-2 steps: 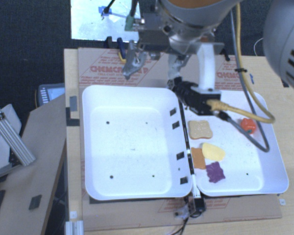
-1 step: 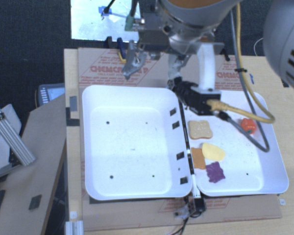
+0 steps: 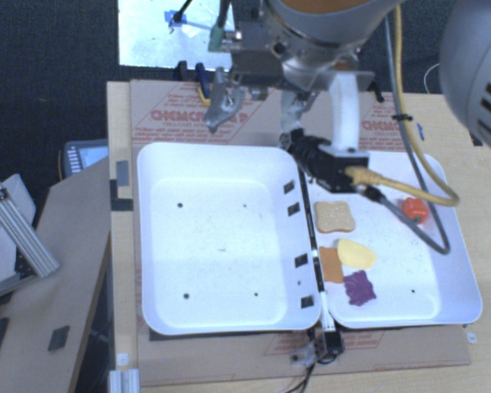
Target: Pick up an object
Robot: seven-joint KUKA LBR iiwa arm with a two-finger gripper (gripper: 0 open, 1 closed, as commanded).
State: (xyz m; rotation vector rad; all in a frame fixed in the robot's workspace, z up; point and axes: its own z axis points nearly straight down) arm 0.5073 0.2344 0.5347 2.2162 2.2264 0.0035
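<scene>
- Toast slice point(image 3: 334, 216) lies flat in the right bin point(image 3: 421, 281), near that bin's left wall and towards its upper part in the frame. By my judgement it is the nearest candidate for the pick.
- From the gripper point(image 3: 255, 115) the toast lies to the lower right of the frame. The gripper hangs at upper centre, over the printed cardboard point(image 3: 172, 113) just beyond the bins' far rims and not above either bin.
- The gripper's two metal fingers point(image 3: 219, 109) stand spread wide, with nothing between them.
- The toast is close to square, so it shows no clear long axis and either pair of opposite edges looks usable for a pinch.
- Four more things lie in the right bin:
  - a yellow oval piece point(image 3: 356, 255) below the toast, its long axis running roughly left to right
  - a tan flat piece point(image 3: 331, 264) touching the oval's left side
  - a purple piece point(image 3: 359, 288) just below them
  - an orange-red ball point(image 3: 415, 210) well to the right.
- The left bin point(image 3: 221, 244) shows a bare white floor with a few small dark dots.
</scene>
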